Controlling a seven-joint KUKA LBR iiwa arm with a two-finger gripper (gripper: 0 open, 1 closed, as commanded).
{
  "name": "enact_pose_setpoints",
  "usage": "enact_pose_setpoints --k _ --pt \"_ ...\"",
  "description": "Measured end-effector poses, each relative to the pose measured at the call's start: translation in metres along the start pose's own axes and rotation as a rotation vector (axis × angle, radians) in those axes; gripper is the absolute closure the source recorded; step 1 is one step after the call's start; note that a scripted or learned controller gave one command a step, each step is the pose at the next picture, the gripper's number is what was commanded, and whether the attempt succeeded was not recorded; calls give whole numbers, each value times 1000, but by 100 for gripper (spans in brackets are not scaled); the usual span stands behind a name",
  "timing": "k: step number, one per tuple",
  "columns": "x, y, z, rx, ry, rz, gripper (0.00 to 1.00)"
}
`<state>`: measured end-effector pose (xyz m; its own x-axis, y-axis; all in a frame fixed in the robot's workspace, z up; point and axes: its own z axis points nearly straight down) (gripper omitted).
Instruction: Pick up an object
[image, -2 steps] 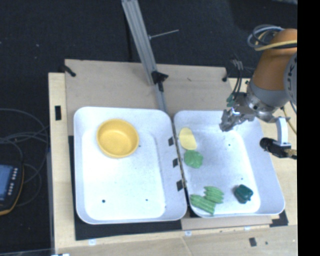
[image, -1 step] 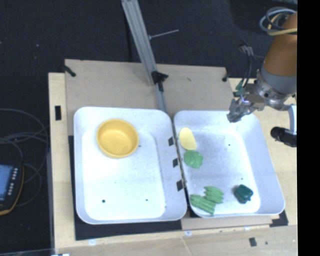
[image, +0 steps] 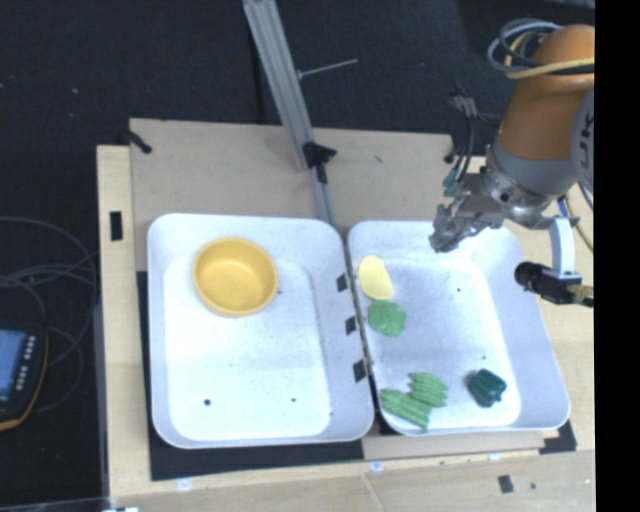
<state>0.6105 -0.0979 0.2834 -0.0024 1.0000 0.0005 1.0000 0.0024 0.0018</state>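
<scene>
My gripper (image: 445, 240) hangs over the right bin's (image: 520, 300) far edge, grip state unclear, carrying nothing; next I drop toward the yellow piece (image: 375, 277)

A robotics lab: a grey-and-orange industrial arm (image: 540, 120) over a plywood desk (image: 220, 165), loose black cables (image: 50, 270) on a dark floor.

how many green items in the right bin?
4: light green piece by the divider, two ridged green pieces at the front edge, dark green one front right. None look hidden.
</scene>
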Motion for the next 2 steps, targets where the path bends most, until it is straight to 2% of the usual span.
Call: enact_pose_setpoints --k 1,2 --pt "48 -11 -3 0 0 -1 100" --pt "93 -32 -3 1 0 -1 100"
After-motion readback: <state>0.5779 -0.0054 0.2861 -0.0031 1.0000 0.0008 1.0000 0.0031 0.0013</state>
